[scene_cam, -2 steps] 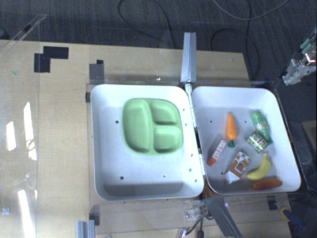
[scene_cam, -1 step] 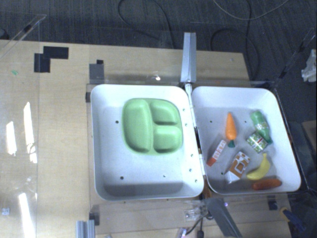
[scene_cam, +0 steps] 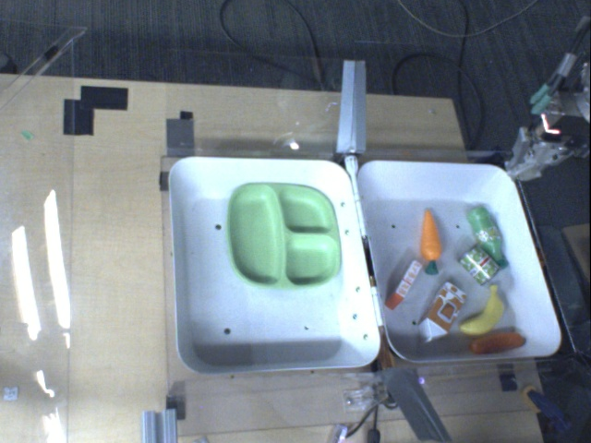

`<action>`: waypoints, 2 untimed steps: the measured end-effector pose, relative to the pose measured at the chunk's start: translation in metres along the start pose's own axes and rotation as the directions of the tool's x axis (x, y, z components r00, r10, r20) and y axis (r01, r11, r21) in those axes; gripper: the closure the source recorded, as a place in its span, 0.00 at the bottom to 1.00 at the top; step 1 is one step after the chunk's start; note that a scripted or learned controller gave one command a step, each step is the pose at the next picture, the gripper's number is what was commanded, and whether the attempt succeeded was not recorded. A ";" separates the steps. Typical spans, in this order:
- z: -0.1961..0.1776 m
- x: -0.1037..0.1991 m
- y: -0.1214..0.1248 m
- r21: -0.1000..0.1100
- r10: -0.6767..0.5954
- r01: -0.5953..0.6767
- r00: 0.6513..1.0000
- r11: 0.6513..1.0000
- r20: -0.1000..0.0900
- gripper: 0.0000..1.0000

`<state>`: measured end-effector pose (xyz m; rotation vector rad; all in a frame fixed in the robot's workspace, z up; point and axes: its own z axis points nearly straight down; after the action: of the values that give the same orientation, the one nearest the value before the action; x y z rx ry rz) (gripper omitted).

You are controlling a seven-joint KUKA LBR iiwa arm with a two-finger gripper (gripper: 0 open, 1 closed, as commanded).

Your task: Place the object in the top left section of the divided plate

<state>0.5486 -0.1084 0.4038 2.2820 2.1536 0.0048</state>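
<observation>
White plastic bins sit side by side on the bench, touching along a shared middle edge. In the left bin [scene_cam: 199, 275] lies a pale green divided plate [scene_cam: 283, 233], set toward the bin's upper middle; it has one long section down its left side and two smaller sections stacked on its right, and all three hold nothing. The right bin [scene_cam: 526, 238] carries a scatter of small toy foods. A carrot [scene_cam: 429, 235] stands nearly upright near the bin's centre, its green top pointing down. Just below and left of it a slim red-and-white packet [scene_cam: 405, 284] lies at a slant. A green can [scene_cam: 484, 225] rests toward the upper right, and touching its lower end is a small green-and-white carton [scene_cam: 478, 264]. Lower down, a white-and-orange box [scene_cam: 443, 307] lies tilted, with a banana [scene_cam: 488, 314] just to its right and a red sausage [scene_cam: 497, 342] beneath the banana, close to the bin's front wall. None of these things is on the plate. At the upper right, beyond the right bin's far corner, the gripper [scene_cam: 540, 152] hangs outside the bins; whether it is spread or pressed together I cannot tell.
</observation>
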 end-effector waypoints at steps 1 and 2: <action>-0.033 -0.069 -0.007 -0.002 0.264 -0.264 0.965 0.965 0.001 1.00; -0.032 -0.068 -0.057 0.000 0.659 -0.659 0.752 0.752 0.001 1.00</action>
<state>0.4874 -0.1727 0.4359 2.8955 1.2121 0.0053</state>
